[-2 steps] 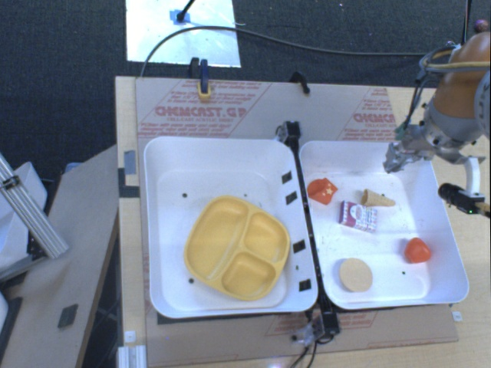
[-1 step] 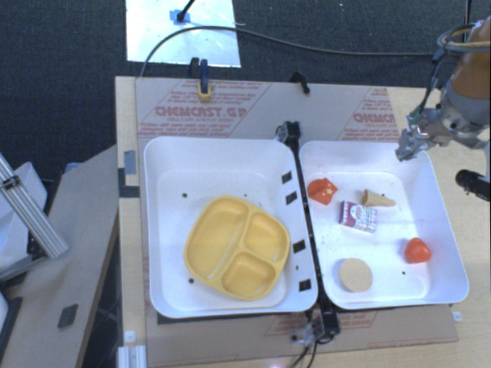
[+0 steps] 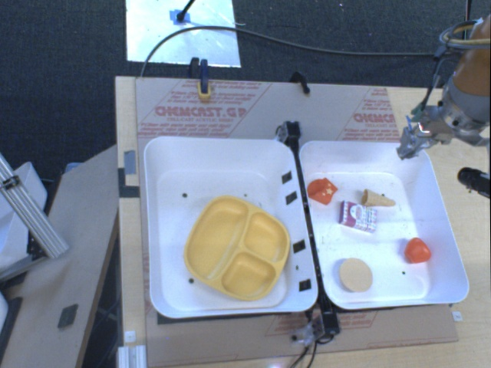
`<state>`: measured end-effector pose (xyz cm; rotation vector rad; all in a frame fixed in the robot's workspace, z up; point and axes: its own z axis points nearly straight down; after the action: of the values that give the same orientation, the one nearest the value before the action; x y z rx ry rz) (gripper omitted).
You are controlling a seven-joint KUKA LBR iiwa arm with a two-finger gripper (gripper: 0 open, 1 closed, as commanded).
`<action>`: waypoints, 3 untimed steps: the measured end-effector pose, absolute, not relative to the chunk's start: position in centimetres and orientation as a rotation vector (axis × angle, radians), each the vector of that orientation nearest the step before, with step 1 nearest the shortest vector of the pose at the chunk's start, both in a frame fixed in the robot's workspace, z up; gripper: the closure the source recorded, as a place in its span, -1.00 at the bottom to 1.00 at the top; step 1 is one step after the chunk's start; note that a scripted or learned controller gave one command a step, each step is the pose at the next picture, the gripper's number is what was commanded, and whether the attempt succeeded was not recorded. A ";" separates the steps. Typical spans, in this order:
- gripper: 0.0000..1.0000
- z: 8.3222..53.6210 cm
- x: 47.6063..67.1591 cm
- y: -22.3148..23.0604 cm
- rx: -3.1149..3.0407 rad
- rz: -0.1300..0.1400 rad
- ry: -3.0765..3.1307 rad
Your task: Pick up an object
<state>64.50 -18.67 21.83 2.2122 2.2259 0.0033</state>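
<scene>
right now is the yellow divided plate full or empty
Empty. The yellow divided plate lies in the left bin, and all three of its compartments show bare yellow bottoms with nothing in them.

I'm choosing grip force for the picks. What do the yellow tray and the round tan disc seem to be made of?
The yellow tray looks like molded plastic with a smooth, slightly glossy finish: one even color, rounded rims, three pressed compartments. The round tan disc looks matte and flat, with no shine; it may be wood, foam or toy plastic, and the view leaves that open.
</scene>
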 end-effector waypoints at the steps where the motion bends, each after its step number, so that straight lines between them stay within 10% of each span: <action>1: 1.00 22.7 64.0 -12.6 2.211 0.004 2.231; 3: 1.00 23.1 64.2 -2.0 2.209 0.005 2.232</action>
<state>64.20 -1.95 23.12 2.2095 2.2324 0.0053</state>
